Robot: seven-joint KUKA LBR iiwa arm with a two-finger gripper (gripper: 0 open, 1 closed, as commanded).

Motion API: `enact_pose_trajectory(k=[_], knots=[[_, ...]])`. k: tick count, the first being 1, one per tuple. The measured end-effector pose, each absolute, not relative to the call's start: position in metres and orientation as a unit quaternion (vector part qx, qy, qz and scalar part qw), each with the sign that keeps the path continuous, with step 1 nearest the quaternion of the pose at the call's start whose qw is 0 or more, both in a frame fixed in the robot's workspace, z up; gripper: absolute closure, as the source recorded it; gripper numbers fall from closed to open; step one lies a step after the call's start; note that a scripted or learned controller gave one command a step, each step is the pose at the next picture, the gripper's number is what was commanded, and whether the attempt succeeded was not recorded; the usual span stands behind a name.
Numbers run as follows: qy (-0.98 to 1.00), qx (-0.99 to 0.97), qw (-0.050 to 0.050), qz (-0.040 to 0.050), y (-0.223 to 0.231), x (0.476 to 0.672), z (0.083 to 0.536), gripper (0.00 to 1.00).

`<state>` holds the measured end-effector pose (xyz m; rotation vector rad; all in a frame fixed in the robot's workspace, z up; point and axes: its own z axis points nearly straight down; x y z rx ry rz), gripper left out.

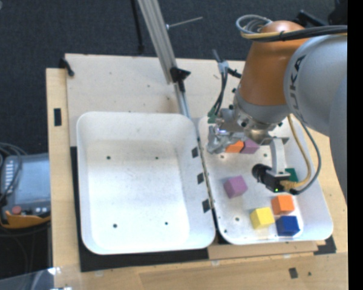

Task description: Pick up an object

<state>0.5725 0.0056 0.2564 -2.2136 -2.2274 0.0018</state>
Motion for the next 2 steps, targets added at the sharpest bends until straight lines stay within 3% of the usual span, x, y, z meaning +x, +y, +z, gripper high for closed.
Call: enact_pose_trajectory(k=[2], knots=[[-0.709,-0.705,-0.001,-0.0005,0.098,0.605,0.255,1.00]])
